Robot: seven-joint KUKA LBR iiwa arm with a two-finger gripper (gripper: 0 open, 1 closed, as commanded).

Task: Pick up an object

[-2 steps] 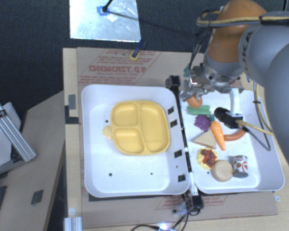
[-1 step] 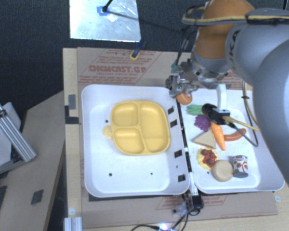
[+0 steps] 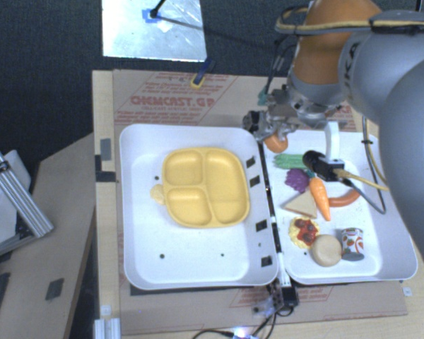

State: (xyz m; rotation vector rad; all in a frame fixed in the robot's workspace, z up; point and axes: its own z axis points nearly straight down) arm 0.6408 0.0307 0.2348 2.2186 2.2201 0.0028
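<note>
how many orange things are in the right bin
3: a carrot near the bin's middle, a sausage touching its right side, and a small round orange piece at the top left corner under the gripper. The arm may hide more.

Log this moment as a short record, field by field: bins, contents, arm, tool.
left bin: holds a yellow divided plate
right bin: holds a carrot, sausage, purple grapes, green vegetable, sandwich triangle, pizza slice, round bun, small can
arm: reaches in from the right, over the right bin's far end
tool: at the bins' divider, an orange round object between its fingers
</note>
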